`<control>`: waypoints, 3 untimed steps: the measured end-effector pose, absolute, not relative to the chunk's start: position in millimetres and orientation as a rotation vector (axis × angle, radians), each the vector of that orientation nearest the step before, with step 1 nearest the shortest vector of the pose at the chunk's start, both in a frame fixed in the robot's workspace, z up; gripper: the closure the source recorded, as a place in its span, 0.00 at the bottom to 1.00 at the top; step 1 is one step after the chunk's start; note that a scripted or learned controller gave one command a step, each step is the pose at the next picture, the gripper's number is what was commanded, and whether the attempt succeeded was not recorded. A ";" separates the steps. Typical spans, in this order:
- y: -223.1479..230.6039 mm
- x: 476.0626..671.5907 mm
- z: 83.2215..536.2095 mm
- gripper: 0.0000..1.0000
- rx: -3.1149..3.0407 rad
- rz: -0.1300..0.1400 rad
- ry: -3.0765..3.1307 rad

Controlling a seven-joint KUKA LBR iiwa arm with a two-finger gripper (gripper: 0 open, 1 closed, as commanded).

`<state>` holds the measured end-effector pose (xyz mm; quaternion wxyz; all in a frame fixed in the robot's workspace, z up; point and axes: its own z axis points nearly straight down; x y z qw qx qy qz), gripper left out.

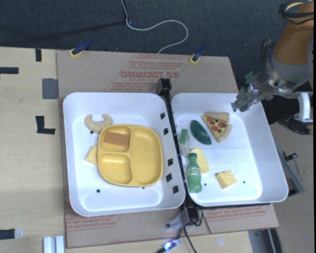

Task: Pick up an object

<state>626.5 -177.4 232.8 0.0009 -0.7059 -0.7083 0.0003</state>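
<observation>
The claw [241, 103], state unclear, hovers near a triangular pizza slice [217, 125] with red toppings.

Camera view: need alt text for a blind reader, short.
The gripper hovers over the far right edge of the right bin, which contains a pizza slice, a dark green vegetable, a green bottle and a cheese wedge. The left bin holds a yellow divided tray and a croissant.

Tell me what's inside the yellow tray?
A brown toast-like slice lies in one compartment of the yellow tray. The other compartments look bare. Whatever is underneath the tray is hidden.
</observation>
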 end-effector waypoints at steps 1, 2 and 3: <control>-151.3 592.2 225.3 1.00 -2.217 0.004 -2.222; -106.7 547.8 220.7 1.00 -2.214 0.004 -2.222; -91.2 513.6 220.8 1.00 -2.218 0.005 -2.219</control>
